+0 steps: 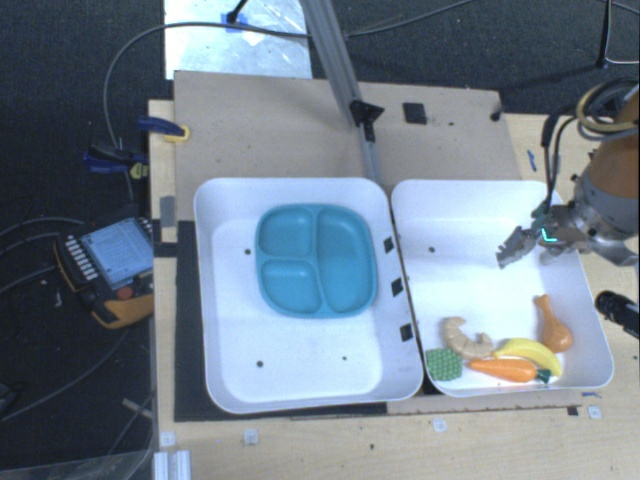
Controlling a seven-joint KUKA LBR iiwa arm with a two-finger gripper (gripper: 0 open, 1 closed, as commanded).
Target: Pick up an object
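A: Toy food sits heaped in the right bin's near corner: banana, carrot, drumstick, shrimp-like piece, green square.

B: And the gripper?

A: Above the bin's bare middle, holding nothing; its opening I can't make out.

B: Risk?

A: Crowded pieces against the wall could slip or jam.

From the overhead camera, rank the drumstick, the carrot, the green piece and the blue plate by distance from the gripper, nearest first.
From the gripper, over the right bin:
1. Drumstick, right bin, just below the gripper.
2. Carrot, near the right bin's front edge.
3. Green piece, right bin's front left corner.
4. Blue plate, left bin.
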